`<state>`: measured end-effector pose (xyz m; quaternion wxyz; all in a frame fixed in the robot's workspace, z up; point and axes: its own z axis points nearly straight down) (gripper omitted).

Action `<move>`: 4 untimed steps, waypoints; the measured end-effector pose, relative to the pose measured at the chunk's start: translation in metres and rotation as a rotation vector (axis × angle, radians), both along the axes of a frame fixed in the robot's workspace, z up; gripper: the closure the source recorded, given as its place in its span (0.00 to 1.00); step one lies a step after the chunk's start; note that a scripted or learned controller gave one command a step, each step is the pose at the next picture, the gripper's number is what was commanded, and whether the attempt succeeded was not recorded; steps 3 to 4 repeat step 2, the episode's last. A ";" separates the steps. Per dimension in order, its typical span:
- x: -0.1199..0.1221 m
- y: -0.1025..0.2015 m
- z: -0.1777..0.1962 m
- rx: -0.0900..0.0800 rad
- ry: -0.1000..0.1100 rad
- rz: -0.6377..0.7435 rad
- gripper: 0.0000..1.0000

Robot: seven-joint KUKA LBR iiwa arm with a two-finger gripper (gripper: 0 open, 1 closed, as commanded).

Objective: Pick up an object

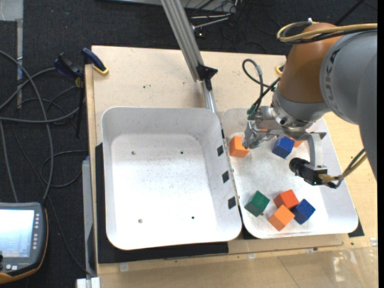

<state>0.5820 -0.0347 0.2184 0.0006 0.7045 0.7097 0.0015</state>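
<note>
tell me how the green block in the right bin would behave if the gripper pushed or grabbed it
The green block looks like a rigid cube, so it would probably slide, not roll. Its flat faces should suit a pinch. Pushed rightward, it may bump the orange block close beside it.

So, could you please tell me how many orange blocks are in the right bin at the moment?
3. One orange block lies by the bin's left wall, beside the gripper. Two more, and, lie touching in the front cluster. The arm may be hiding others.
</note>
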 end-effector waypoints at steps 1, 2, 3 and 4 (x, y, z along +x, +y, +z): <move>0.013 0.053 0.010 0.001 0.000 0.001 1.00; 0.034 0.098 0.002 -0.001 0.000 0.000 1.00; 0.034 0.098 0.002 -0.001 0.000 0.000 1.00; 0.034 0.098 0.002 -0.001 0.000 0.000 1.00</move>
